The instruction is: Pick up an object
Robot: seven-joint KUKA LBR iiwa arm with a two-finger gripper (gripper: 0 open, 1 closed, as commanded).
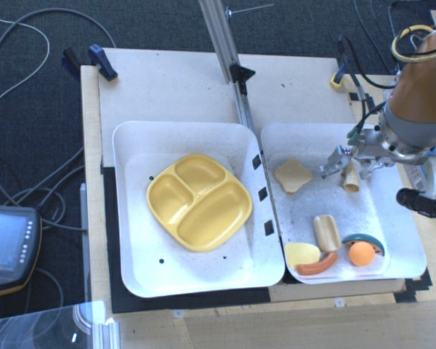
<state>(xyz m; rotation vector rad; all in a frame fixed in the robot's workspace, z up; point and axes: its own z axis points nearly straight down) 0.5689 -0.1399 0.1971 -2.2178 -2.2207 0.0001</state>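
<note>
Both bins are white: the left bin (131,195) carries a few dark specks, and the right bin (400,231) is faintly speckled too. A mustard-yellow plate (198,202) sits in the left one. In the right one lie a tan slice (293,174), a pale beige roll (326,232), a light yellow piece (302,253), a red-orange sausage (317,265), an orange ball (361,254) and a teal ring (363,240). The gripper (349,167) is silver-grey with a cream-coloured piece (350,179) at its tip. The arm (418,86) is orange-brown above grey. The bench (174,86) is off-white with a pale wooden edge, and blue clamps (102,60) sit at its corner. The floor (29,122) is dark grey.
</note>
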